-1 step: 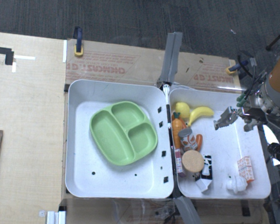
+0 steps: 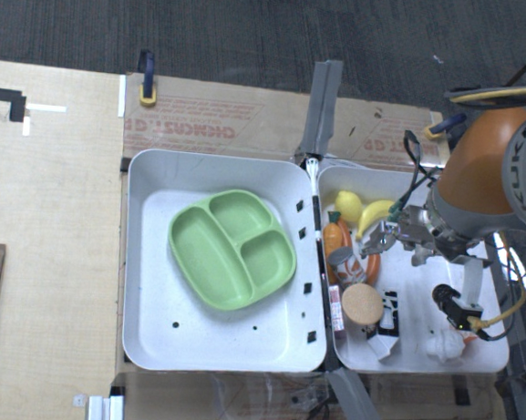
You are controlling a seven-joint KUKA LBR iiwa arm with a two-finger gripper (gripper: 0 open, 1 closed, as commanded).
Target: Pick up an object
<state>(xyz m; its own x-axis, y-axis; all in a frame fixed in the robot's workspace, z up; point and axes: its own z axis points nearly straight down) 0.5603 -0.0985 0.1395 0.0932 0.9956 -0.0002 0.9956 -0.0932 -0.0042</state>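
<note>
Two shallow white bins sit side by side on the bench. The left bin (image 2: 142,331) holds a pale green divided plate (image 2: 232,248), three compartments, lying flat near the middle, tilted a little toward the far right corner. The right bin (image 2: 488,361) holds a cluster of small items along its left wall: a yellow banana (image 2: 372,214) and a second yellow piece (image 2: 348,204) at the far end; an orange carrot-shaped toy (image 2: 337,241) just beside them; a red-and-white item (image 2: 350,269) near the carrot; a round tan lid or disc (image 2: 362,304) nearer still; a small black-and-white packet (image 2: 387,316) touching the disc on its right; a crumpled white piece (image 2: 445,344) near the right corner.

Arm: grey with orange band, reaching in from the right over the right bin. Gripper (image 2: 376,238) hangs low over the far-left cluster, close by the banana and the carrot. Jaws: how far apart they stand cannot be told from this angle, nor whether anything sits between them.

Bench: cardboard sheet at the far side, with a blue-and-yellow clamp (image 2: 146,77) at its left corner
</note>
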